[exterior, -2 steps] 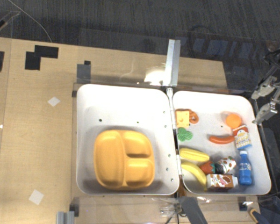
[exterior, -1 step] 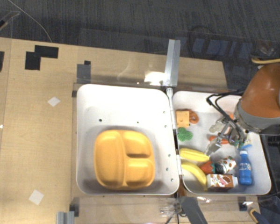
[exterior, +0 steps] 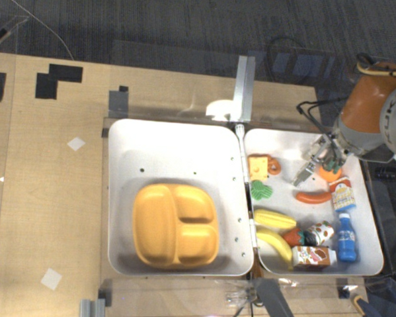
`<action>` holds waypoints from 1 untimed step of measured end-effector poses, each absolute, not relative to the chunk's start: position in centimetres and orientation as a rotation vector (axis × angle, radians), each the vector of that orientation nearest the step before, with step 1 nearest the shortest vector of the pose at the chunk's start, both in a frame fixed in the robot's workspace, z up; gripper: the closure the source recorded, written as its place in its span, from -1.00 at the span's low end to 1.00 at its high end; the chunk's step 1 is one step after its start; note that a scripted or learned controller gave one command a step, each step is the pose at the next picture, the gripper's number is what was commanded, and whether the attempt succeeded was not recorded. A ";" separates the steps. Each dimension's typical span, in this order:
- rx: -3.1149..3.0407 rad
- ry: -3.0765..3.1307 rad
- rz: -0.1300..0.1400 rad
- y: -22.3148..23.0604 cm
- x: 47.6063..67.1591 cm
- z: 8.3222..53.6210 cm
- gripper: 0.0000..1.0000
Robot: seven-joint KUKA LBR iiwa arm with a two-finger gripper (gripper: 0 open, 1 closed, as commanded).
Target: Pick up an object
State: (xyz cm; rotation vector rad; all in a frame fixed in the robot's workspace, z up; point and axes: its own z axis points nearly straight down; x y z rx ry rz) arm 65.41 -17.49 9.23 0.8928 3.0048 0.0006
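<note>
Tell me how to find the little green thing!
Look in the right bin, the one crowded with toy food, not the left bin holding the yellow tray. Along its left wall, just below the yellow cheese block and above two bananas, sits the small green toy, the only green thing there.

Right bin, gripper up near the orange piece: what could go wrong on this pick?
1. The gripper hangs between the small orange toy and the red chili-shaped toy; it may close on neither.
2. The red-and-white bottle and the blue plastic bottle lie close by and could get knocked.
3. The shallow white bin's far wall is near; a scrape seems possible.
</note>
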 end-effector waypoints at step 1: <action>0.999 2.970 0.000 -20.6 64.6 8.7 -1.00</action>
